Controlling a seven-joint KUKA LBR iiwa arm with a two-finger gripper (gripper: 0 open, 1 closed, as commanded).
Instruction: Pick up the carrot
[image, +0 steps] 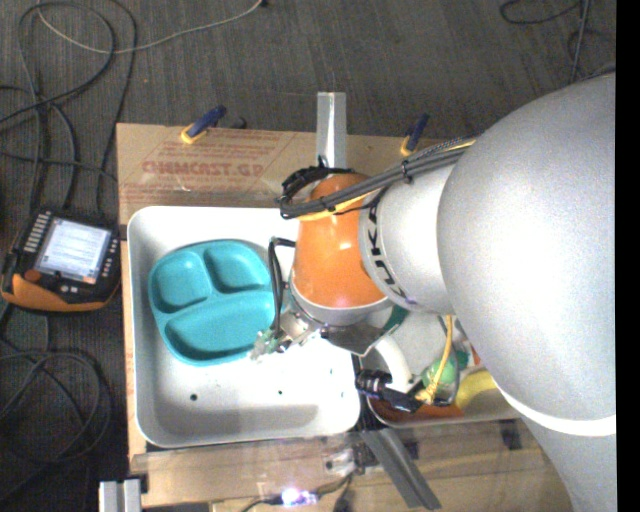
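Camera view has one grey KUKA arm (520, 260) bulking over the right bin, reaching in from three o'clock so its gripper (272, 342) hangs at the right rim of the one teal divided plate (212, 300) in the left bin (240, 410). Whether the gripper is open or closed I cannot tell. No carrot is identifiable; orange and yellow items (455, 390) peek out at five o'clock under the arm.

teal divided plate (212, 300), white bin (240, 415), pendant (65, 258)

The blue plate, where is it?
The blue plate lies in the left bin, toward its far left side. The gripper hangs just off the plate's right edge.
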